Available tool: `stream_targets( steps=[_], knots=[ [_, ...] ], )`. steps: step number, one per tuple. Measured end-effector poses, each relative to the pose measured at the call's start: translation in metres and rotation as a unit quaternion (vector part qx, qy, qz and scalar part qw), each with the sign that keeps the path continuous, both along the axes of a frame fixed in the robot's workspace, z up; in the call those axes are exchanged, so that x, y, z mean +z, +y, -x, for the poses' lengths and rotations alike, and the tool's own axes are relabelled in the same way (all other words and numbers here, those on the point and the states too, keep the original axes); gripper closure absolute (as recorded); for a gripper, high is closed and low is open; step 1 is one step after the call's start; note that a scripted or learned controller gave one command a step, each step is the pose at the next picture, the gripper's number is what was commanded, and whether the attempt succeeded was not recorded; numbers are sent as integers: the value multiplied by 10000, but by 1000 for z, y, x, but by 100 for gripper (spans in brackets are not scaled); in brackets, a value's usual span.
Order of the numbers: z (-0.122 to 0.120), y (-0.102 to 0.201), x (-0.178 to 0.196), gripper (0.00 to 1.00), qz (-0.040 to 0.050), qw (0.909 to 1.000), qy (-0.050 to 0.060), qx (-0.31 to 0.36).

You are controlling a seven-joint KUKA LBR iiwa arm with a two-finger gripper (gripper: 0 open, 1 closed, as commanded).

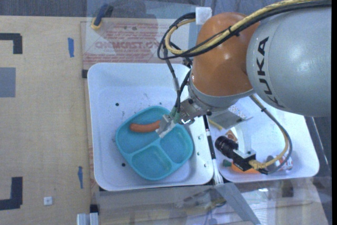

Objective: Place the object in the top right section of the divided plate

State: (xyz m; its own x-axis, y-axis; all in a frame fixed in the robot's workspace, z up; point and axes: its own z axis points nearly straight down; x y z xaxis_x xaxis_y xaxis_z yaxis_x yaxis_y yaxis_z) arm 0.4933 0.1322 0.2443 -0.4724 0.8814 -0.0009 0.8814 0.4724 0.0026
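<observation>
A white bin [110,87] sits beside a second white bin [303,155] on a wooden bench [42,113] marked with blue tape [70,47]

So the arm [295,60] comes in from the right, with a big grey link across the upper right corner and the KUKA lettering facing the camera. It runs leftward into the orange band [224,55], which bulges like a dome near the top middle. Below that the wrist [208,101] narrows and angles down to the left. The gripper [167,125] sticks out of it with its tip pointing lower left, around mid-frame. Black cables [171,42] loop off the orange part's left side down toward the wrist.
</observation>
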Motion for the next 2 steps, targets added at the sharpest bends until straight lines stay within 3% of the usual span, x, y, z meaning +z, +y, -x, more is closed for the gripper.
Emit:
stream_targets(
  steps=[1,2],
  knots=[
    [8,3,-145,0,-18,9986,-32,521],
    [8,3,-145,0,-22,9987,-31,518]
  ],
)
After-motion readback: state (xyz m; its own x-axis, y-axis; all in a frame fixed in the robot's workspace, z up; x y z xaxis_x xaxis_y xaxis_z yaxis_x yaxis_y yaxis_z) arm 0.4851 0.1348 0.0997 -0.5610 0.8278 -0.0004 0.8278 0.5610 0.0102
